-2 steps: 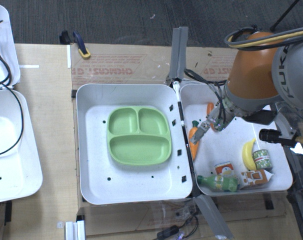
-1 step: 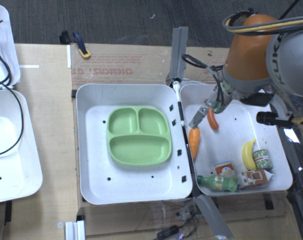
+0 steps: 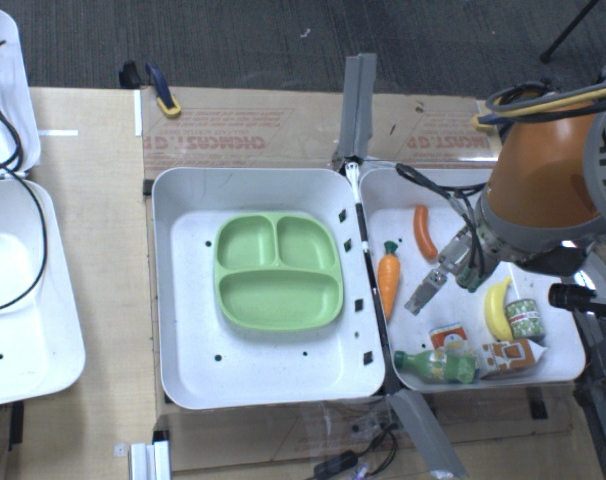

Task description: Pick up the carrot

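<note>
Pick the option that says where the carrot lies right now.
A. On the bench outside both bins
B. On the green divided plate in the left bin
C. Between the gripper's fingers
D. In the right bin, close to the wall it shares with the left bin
D: the carrot lies on the floor of the right bin, beside the shared wall, with the gripper to its right and apart from it.

A pale wooden bench (image 3: 93, 148) filled most of the view. Dark grey carpet (image 3: 283, 18) ran across twelve o'clock. A flattened cardboard sheet (image 3: 253, 133) lay on the bench just above centre. At nine o'clock sat a white tub (image 3: 23, 298), black cable (image 3: 23, 238) looping over it.
</note>
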Motion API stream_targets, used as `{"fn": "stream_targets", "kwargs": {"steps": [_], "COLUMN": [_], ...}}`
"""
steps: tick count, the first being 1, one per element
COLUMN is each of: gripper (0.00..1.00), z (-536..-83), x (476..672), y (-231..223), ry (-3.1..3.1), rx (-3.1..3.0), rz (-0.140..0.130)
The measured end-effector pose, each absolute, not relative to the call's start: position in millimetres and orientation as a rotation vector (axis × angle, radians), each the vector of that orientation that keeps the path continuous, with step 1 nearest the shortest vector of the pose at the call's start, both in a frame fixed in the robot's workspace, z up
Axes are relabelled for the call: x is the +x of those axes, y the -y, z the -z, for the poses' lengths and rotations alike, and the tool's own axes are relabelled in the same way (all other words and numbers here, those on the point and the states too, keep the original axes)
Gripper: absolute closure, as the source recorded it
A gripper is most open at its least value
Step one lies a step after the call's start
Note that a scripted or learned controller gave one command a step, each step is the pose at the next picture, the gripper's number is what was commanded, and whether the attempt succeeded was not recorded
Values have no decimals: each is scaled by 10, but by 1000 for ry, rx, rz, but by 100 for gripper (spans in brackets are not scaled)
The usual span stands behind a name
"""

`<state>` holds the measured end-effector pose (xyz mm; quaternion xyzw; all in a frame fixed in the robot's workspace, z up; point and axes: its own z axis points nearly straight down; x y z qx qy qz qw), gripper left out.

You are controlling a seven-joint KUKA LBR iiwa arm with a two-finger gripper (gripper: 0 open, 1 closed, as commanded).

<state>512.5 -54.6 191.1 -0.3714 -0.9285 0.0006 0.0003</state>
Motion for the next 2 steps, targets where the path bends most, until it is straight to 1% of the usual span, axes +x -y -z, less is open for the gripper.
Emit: {"fn": "stream_targets", "kwargs": {"steps": [1, 2], "gripper": [0, 0], "z": [-913, -1916], "x": [5394, 5498], "y": [1040, 304], "ry": [2840, 2825], "rx": [-1345, -1377], "rz": [-2, -1]}}
